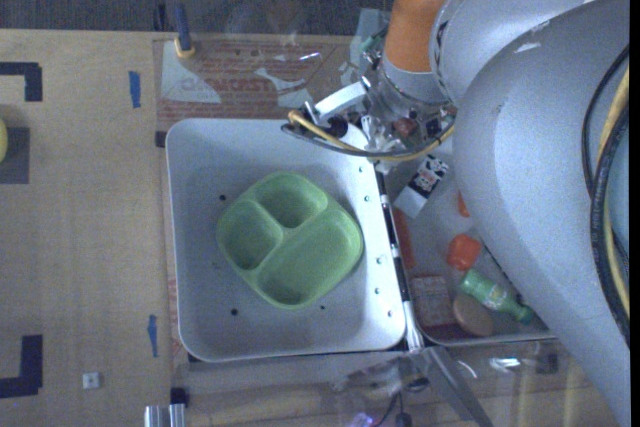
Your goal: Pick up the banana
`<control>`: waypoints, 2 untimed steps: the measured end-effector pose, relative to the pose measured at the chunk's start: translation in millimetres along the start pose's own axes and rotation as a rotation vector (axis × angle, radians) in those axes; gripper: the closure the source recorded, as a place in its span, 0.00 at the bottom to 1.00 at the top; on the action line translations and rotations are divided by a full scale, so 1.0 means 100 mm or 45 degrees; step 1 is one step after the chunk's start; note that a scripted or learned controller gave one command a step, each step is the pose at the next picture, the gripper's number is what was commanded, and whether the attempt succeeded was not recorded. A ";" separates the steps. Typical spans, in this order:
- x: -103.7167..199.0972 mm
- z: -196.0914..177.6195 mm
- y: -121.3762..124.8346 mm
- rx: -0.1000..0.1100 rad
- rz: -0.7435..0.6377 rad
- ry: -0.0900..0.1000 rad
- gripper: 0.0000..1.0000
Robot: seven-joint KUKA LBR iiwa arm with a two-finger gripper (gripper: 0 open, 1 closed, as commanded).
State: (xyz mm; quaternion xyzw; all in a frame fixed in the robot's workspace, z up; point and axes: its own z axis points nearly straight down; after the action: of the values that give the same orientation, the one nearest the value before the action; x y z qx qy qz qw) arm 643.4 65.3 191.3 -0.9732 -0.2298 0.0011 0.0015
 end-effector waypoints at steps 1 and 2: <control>0.49 -0.50 -0.72 -0.003 0.068 0.005 1.00; 0.42 0.35 -1.37 -0.002 0.338 0.002 1.00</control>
State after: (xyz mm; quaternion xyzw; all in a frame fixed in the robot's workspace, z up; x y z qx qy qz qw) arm 619.4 206.4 156.5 -0.9951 -0.0990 0.0002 0.0008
